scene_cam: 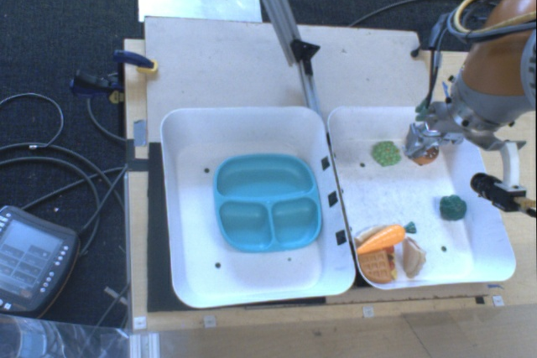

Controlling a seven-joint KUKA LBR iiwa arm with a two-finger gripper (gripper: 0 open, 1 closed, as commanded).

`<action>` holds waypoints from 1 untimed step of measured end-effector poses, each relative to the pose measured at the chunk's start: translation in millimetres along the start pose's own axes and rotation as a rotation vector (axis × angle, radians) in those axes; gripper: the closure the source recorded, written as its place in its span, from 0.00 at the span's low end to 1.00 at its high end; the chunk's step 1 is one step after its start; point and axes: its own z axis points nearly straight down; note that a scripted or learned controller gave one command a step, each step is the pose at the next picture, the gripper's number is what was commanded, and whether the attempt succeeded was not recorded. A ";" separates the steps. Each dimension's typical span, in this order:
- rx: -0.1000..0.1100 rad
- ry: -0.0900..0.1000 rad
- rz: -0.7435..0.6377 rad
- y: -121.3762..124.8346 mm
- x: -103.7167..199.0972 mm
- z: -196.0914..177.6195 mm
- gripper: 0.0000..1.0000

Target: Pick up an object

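Note:
My gripper (423, 143) hangs over the back of the right bin (487, 264), reaching in from the right. A small orange-brown object (428, 156) sits right at its tip, partly hidden by the metal, and I cannot tell whether it is held. A light green bumpy piece (386, 153) lies just left of the gripper. A dark teal broccoli-like piece (453, 207) lies in front of it to the right. An orange carrot (382, 237), a waffle-like piece (377, 265) and a beige piece (413, 257) crowd the bin's front left corner.
The left bin (189, 264) holds a blue divided plate (268, 201). A grey pole (277, 4) slants down to the seam between the bins. Cables and a black part (497, 190) hang off the arm at the right bin's right wall.

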 end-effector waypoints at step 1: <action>0.000 0.000 0.000 -7.6 50.0 -10.4 1.00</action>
